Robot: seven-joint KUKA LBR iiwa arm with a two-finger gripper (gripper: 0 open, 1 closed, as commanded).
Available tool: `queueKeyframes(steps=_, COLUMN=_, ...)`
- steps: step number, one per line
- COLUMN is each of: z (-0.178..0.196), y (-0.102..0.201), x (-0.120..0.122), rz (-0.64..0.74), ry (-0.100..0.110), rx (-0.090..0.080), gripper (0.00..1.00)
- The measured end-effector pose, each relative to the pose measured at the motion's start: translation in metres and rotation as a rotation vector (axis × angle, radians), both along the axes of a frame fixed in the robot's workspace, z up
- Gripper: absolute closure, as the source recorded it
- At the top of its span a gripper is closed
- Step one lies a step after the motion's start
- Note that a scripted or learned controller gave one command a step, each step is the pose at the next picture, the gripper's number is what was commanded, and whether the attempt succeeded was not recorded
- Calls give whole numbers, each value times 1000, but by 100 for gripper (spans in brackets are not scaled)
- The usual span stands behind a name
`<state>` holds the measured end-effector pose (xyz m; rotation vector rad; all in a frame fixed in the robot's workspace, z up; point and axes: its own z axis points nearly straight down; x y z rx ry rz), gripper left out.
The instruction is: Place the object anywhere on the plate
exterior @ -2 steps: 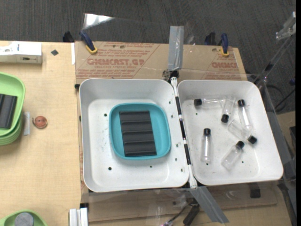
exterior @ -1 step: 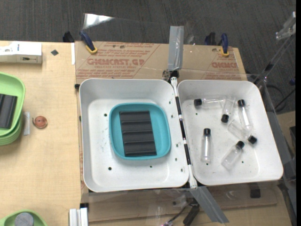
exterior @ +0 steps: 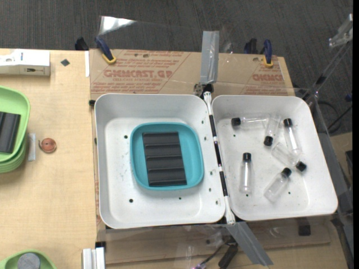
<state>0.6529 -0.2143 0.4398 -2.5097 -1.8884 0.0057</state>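
Nothing placed yet, by my reckoning. Clear plastic vials with black caps [exterior: 245,171] lie scattered in the right white bin [exterior: 314,206]. Square teal plate [exterior: 137,161] in the left white bin [exterior: 112,206] carries just a black ribbed insert [exterior: 164,158]. Gripper state: cannot tell.

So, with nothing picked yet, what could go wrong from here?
The clear vials in the right bin are see-through and several lie crossed or touching near the top right, so a grasp may miss or drag a neighbour. The teal plate already carries a ribbed black insert; a round vial could roll along it.
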Motion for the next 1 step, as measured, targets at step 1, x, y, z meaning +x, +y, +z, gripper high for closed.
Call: queueKeyframes(steps=1, z=0, y=0, x=0, rz=0, ry=0, rx=0, gripper=0)
